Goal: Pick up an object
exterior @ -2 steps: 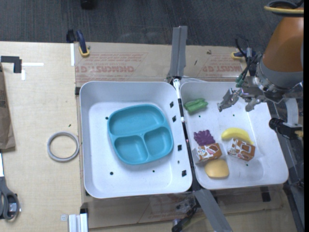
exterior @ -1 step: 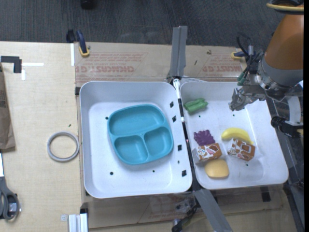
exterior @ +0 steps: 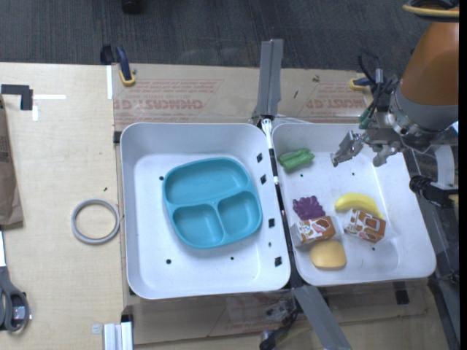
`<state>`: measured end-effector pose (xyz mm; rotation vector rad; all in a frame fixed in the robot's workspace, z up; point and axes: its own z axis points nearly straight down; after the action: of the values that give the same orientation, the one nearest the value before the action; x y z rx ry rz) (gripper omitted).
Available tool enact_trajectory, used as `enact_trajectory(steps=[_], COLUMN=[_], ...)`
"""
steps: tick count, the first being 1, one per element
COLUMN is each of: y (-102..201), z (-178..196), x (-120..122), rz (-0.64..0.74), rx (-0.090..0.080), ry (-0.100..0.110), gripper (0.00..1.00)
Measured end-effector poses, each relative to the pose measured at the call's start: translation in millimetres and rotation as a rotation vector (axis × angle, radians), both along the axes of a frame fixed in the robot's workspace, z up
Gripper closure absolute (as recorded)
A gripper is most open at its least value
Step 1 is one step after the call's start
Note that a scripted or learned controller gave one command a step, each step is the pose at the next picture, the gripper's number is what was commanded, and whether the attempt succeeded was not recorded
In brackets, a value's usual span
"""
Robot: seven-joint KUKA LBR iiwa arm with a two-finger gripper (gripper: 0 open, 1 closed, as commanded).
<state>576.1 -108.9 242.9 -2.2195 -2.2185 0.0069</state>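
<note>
Arm: the grey iiwa with its orange band is reaching in from the right, hanging over the upper part of the right bin.
Gripper: the gripper is hovering above bare bin floor; its two fingers are standing apart, spread fairly wide, with nothing between them.
Candidates: a green pepper-like toy, a bunch of purple grapes, a banana, two small red-and-white cartons, and a yellow rounded toy are all lying in the right bin.
Nearest piece: the banana is sitting below the gripper in the view, toward the near edge of the bin, touching the right-hand carton.
Long axis: the banana is running roughly left to right with a slight arc; the fingers would likely need to straddle it across that line.
Green toy: lying to the gripper's left, by the divider, apart from the rest.
Left bin: a blue divided plate is lying in the left bin.
Stage: judging by the open hand, the pick is not yet made.
</note>
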Motion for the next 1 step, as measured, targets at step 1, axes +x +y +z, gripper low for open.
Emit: enact_trajectory(steps=[1], y=[-54.9], z=[-147.0], x=[-69.0], rz=[-0.01], rx=[0.001], ry=[-0.003], gripper=[0.0])
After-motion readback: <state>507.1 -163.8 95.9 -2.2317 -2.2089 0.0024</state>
